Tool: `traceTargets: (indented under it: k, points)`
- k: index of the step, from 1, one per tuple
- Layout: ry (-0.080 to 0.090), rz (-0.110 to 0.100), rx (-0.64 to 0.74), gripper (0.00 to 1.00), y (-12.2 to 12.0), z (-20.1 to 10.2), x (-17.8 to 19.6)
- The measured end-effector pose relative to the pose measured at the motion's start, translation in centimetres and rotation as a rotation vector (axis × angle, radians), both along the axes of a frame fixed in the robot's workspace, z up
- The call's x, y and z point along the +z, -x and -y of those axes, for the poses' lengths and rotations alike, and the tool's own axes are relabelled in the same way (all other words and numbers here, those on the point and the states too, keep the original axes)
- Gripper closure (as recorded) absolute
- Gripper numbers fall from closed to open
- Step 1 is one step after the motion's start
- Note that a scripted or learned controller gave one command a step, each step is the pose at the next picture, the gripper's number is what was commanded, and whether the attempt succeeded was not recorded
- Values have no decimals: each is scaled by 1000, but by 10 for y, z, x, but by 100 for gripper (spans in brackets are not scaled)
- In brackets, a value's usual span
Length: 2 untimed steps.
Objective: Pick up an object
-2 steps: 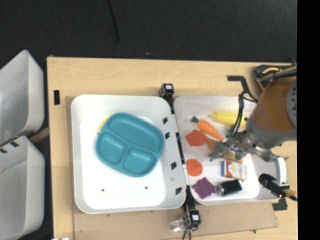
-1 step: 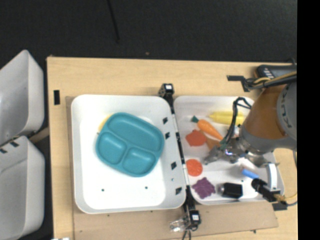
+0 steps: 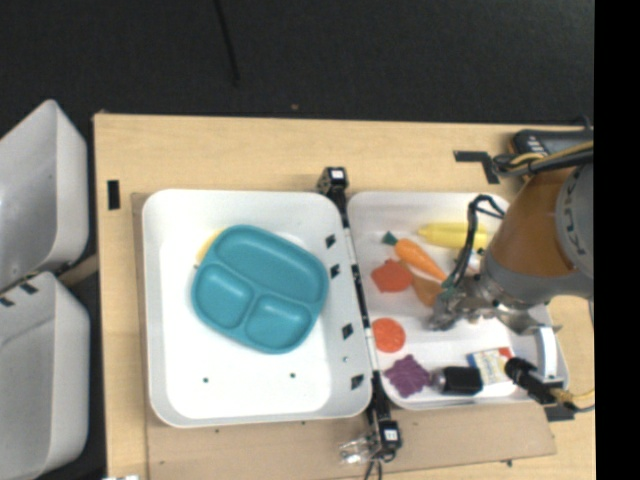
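Toy food crowds the right bin [image 3: 452, 202]: a carrot [image 3: 419, 257] and a yellow corn cob [image 3: 447, 233] near its far edge, 2 orange pieces [image 3: 392, 277] [image 3: 388, 335] along its left side, a purple cluster [image 3: 407, 375] at its near edge. The gripper [image 3: 447, 311] hangs low at the bin's middle; whether it grips anything cannot be told. A teal divided plate [image 3: 260, 288] fills the left bin [image 3: 170, 368].

Pale matt wood on the desk [image 3: 220, 153], smooth white plastic bins [image 3: 240, 388], and that teal plate [image 3: 260, 288] looks smooth matt plastic; carrot [image 3: 418, 258] plastic too.
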<state>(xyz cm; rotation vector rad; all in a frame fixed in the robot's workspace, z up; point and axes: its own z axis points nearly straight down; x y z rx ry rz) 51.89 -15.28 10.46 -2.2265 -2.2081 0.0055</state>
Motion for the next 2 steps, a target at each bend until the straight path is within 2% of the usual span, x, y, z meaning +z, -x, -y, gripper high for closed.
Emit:
traceTargets:
  k: [1,2]
  points:
    - [3,8,5,100,5,9,52]
    - [3,8,11,100,8,6,95]
